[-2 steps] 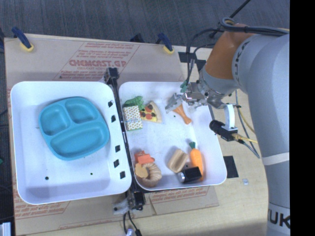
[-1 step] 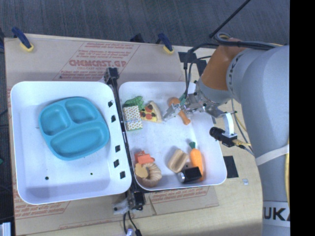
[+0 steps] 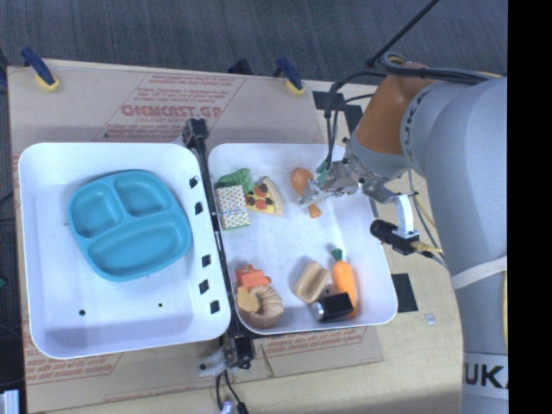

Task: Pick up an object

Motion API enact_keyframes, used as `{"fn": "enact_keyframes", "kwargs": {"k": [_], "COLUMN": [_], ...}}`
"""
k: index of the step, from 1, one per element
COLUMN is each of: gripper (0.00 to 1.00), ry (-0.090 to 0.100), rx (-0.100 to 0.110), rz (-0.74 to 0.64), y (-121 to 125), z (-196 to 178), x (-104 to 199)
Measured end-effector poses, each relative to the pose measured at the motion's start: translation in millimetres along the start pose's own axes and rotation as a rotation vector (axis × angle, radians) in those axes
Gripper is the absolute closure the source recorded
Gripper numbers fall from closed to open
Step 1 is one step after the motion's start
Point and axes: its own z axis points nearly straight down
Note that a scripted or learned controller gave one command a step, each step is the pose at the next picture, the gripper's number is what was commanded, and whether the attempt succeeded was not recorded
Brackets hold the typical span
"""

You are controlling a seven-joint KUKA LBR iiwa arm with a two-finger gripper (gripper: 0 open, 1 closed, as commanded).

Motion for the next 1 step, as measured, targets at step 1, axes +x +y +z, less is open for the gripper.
{"fn": "enact_keyframes", "kwargs": {"k": [1], "gripper": [0.00], "ry": [0.000], "rx": [0.000], "rz": [0.000], "y": [-0.1], "z": [0.2], "x": [0.0]}}
